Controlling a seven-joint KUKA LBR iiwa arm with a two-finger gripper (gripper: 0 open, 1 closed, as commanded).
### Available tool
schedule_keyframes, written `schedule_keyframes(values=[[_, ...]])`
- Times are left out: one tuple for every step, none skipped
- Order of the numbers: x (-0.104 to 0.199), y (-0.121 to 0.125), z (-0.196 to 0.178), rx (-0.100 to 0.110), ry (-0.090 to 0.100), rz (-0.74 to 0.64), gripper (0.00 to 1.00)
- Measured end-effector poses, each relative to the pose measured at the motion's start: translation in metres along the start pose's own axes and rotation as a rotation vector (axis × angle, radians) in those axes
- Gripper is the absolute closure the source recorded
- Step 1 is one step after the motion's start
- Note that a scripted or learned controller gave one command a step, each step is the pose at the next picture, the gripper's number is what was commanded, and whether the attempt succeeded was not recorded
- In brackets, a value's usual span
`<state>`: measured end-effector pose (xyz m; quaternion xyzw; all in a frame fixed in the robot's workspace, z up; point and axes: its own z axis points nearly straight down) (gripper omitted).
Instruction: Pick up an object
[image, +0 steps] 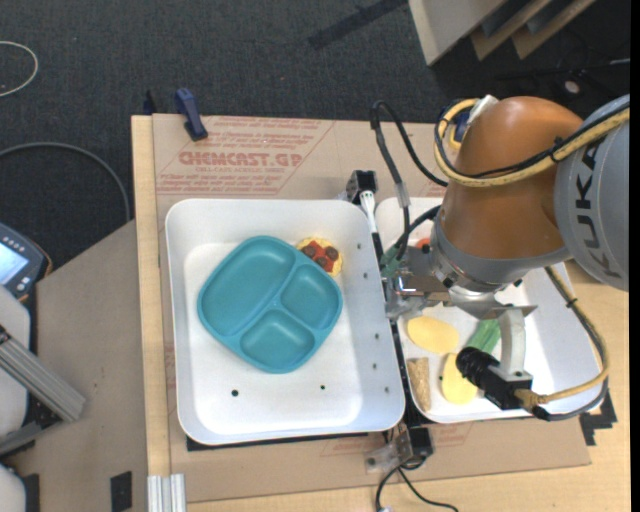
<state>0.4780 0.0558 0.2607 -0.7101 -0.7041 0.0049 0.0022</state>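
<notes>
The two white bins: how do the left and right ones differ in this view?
The left bin lies in full sight; the arm covers much of the right bin. The left bin holds a teal divided plate; the right bin holds small yellow pieces. Both are shallow and white.

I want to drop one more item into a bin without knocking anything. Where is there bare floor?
Left bin: bare white floor along the near edge and the left wall, around the blue divided plate. A small colourful item sits at the plate's far right. Right bin: crowded with yellow pieces under the arm.

Bright even overhead light, soft shadows, sharp
</notes>
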Motion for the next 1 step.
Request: schedule_keyframes(values=[[0.0193,0.0010,-0.1521,-0.029,0.008,-0.012,1.00]])
